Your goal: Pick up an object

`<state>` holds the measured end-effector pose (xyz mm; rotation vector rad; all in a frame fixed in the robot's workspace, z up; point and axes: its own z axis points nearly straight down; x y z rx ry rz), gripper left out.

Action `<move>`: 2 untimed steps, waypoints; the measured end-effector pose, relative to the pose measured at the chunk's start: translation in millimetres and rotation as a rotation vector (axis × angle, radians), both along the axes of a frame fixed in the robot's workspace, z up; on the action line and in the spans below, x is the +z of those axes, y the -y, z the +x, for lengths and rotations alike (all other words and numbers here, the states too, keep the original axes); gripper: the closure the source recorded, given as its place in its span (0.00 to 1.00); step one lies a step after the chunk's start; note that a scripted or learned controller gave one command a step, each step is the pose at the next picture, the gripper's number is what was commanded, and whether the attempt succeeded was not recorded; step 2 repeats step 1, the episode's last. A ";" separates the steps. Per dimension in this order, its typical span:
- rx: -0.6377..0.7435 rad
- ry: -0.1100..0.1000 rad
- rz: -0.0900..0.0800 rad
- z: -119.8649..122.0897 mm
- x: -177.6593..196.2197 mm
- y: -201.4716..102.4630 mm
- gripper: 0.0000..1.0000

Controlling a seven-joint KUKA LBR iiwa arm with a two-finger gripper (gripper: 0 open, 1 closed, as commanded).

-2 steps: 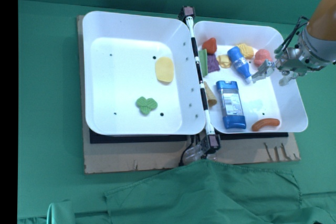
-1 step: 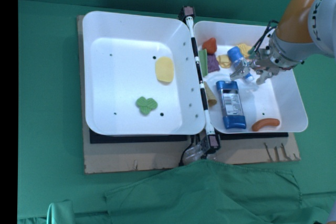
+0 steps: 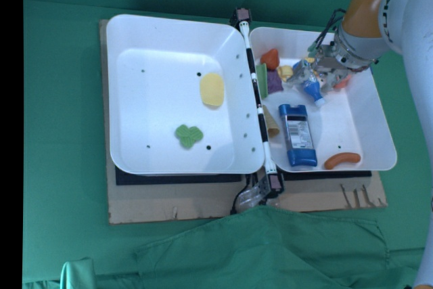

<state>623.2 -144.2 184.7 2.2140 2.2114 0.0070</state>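
Two white bins side by side on a cardboard sheet (image 3: 169, 210) over green cloth.

Left bin (image 3: 135, 30): a yellow oval piece (image 3: 212, 89) right of centre, a green clover-shaped piece (image 3: 189, 136) below it, well apart from each other.

Right bin (image 3: 379, 139): crowded at the upper left. Orange-red piece (image 3: 270, 57) near the top, purple piece (image 3: 274, 81) below it, thin green stick (image 3: 261, 80) along the divider side, small yellow piece (image 3: 285, 70) just right of the purple one. Tan cone (image 3: 271, 122) lies near the divider lower down. Blue flat pack with a label (image 3: 298, 135) sits mid-bin, long axis roughly vertical in view. Orange sausage-shaped piece (image 3: 342, 160) near the bottom right corner.

Gripper (image 3: 323, 74) is down inside the right bin's upper part, arm coming from the right. A small blue-and-white bottle-like object (image 3: 314, 91) lies directly under and just below the gripper, tilted, touching or nearly touching it; can't resolve contact. A red bit (image 3: 342, 82) shows at the gripper's right side. Finger spacing: can't tell, the wrist body hides it. Blue pack is near, below-left of the gripper; sausage well apart.
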 end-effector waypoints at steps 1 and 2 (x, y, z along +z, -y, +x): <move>-0.004 0.012 -0.003 1.3 15.1 1.6 1.00; -0.004 0.012 -0.003 1.3 15.1 1.6 1.00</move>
